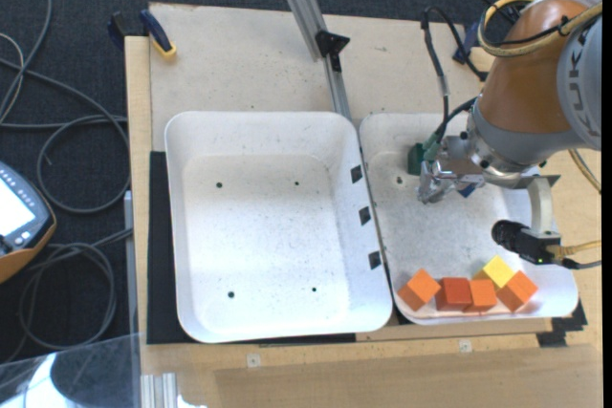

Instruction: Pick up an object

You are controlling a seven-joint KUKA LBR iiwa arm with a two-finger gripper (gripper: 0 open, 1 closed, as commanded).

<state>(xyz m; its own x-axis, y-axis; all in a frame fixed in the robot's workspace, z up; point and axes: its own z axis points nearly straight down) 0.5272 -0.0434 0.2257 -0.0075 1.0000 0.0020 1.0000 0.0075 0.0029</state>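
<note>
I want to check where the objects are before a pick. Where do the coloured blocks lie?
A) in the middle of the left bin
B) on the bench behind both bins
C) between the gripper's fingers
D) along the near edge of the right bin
D: the orange blocks and the yellow block sit in a cluster at the near edge of the right bin, apart from the gripper.

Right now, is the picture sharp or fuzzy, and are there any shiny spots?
Camera view: the blocks in the right bin look fairly sharp with soft edges; lighting is even, shadows faint. The arm's orange band has a bright shine, and the tool looks a bit blurry. A pale hazy patch sits at the bottom left corner.
</note>
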